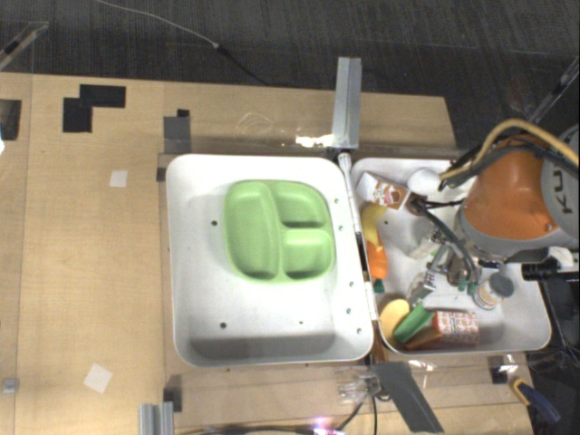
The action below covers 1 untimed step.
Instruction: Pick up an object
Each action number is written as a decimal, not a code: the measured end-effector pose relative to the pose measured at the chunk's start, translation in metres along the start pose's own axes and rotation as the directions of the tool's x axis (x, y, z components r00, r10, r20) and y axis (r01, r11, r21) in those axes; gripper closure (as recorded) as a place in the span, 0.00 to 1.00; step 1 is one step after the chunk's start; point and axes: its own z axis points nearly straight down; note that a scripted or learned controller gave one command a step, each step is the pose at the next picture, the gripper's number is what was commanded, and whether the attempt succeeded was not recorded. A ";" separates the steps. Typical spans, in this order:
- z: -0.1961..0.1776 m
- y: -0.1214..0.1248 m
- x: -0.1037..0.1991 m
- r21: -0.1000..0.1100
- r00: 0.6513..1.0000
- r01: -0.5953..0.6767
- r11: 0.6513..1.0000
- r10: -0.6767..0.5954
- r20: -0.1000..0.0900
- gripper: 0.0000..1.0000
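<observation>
The right bin [535,329] holds several small items. A yellow banana [370,225] and an orange carrot [377,263] lie along its left wall. In the front left corner sit a yellow round piece [391,314], a green cucumber [415,321] and a brown and red packet [453,327]. At the back are a white and brown carton [381,191] and a white lump [421,181]. My gripper [437,270] hangs low over the middle of this bin, just behind the cucumber and packet, right of the carrot. Nothing shows between its tips.
A green divided plate [276,229] lies in the left bin [204,324]. A metal post [347,102] stands behind the wall between the bins. The arm's orange band [512,198] and its cables cover the right bin's back right part. A small round grey item [499,287] lies under the wrist.
</observation>
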 end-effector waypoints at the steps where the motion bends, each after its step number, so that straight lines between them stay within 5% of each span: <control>1: -0.014 0.002 -0.006 -0.002 1.000 0.005 1.000 -0.005 0.021 1.00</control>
